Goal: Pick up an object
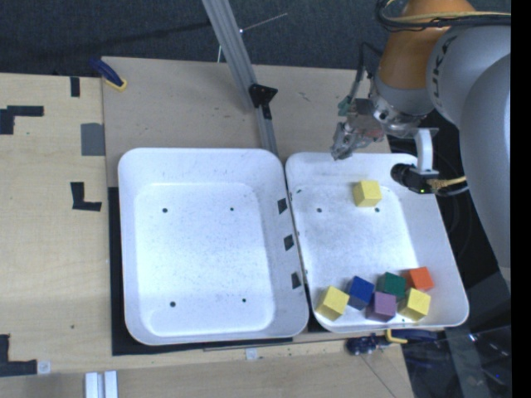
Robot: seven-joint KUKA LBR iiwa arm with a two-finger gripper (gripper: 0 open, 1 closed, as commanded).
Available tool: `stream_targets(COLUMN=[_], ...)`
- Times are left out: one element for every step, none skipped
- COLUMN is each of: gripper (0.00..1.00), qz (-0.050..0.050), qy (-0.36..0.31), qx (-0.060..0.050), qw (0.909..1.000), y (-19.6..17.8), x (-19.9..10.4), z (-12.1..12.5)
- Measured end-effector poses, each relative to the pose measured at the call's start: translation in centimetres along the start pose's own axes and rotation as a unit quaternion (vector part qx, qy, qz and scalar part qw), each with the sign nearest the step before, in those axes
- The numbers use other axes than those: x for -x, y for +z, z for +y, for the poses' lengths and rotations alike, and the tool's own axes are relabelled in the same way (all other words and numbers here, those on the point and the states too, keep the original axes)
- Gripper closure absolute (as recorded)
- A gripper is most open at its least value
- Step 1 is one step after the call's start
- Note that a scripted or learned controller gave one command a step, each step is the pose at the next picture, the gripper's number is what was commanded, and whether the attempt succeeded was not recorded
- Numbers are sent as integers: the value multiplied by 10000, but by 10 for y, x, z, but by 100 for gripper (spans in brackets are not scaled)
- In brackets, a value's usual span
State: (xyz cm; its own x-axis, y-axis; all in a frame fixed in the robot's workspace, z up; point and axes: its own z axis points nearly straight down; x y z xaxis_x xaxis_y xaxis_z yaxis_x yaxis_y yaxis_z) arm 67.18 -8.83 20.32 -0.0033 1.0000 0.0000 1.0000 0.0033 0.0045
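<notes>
Camera view looks down at a slant on two shallow white bins side by side, with the gripper (343, 145) hanging over the far rim of the right bin (431, 247), its tip just above the white edge. Whether it is open or closed I cannot tell; the tip is small, dark and blurred against the bench, and nothing is visibly held there. The nearest candidate is a lone yellow cube (366, 193), resting on the right bin's floor toward the far end, apart from everything else. From the gripper it lies toward the near side of the bin and a little to the view's right, close by, so the coming move looks like a short shift inward over the bin followed by a descent. The cube sits slightly rotated against the bin walls, which may matter for how the tool lines up with its faces. Well apart, at the near end of the same bin, a cluster of cubes (377, 295) in yellow, blue, green, purple and orange is packed together, touching, and harder to single out. The left bin (133, 222) holds no cubes.
</notes>
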Motion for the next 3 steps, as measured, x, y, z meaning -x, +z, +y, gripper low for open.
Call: stream_targets(gripper=[100,100,100], qz=[-1,7,11], qy=[5,-13,-18], qx=[-1,-30,-32], qw=[10000,10000,10000], y=[-44,-51,-56], x=[-1,-52,-105], z=[-2,-17,-39])
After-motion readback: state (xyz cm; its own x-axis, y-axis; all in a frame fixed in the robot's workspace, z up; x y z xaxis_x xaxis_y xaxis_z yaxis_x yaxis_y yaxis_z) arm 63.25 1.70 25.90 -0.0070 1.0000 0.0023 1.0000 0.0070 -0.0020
